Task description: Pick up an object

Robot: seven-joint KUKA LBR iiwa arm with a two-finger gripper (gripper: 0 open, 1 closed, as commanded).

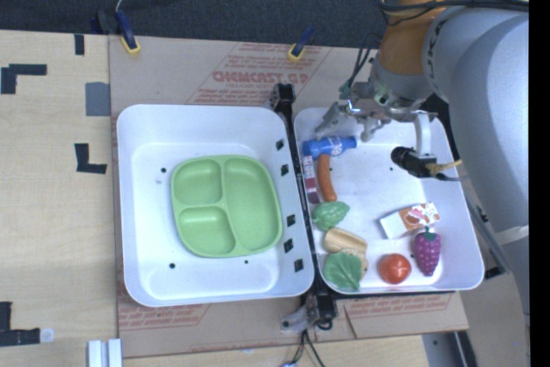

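The right bin (455, 211) holds several toy foods. A blue bottle (330, 147) lies at its far left, with an orange sausage (324, 177) just below it. My gripper (349, 123) hangs over the bin's far left corner, just above the blue bottle. It is open, its grey fingers (327, 119) are spread, and nothing sits between them. Nearer the front lie a green leaf (331, 213), a hot dog bun (345, 241), a lettuce piece (345, 271), a red tomato (394, 268), purple grapes (427, 250) and a white and orange cake slice (410, 219).
The left bin (137, 185) holds a green divided plate (228, 204). A black divider with clips (288, 176) runs between the bins. The grey arm (481, 73) covers the right bin's far right side, and a black fitting (406, 157) juts from it over the bin.
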